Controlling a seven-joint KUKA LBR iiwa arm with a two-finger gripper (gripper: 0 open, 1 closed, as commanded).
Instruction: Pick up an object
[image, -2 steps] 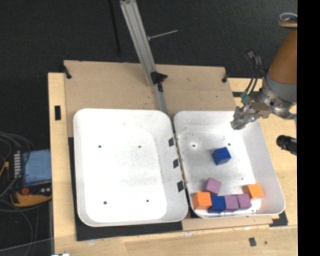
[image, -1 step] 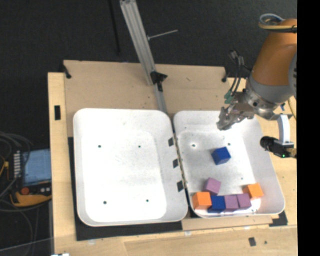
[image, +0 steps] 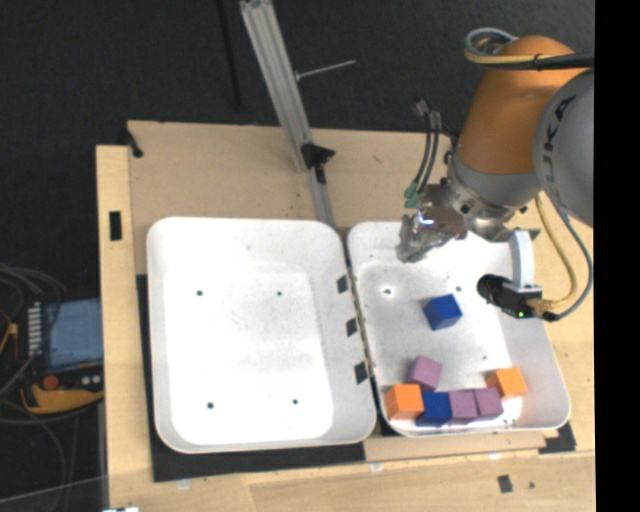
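While the grey and orange arm (image: 510, 110) reaches in from the right, its gripper (image: 416, 238) hangs over the far left corner of the right bin (image: 530, 340); whether the claw is spread or pressed together cannot be told. Beside it lies the left bin (image: 250, 330). A blue cube (image: 442, 311) sits mid-bin, apart from the orange, purple and blue blocks (image: 450, 400) along the near wall.

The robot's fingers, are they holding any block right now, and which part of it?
Nothing is held. The gripper hangs over the far end of the right bin, with no block between its fingers. The blue block lies loose below.
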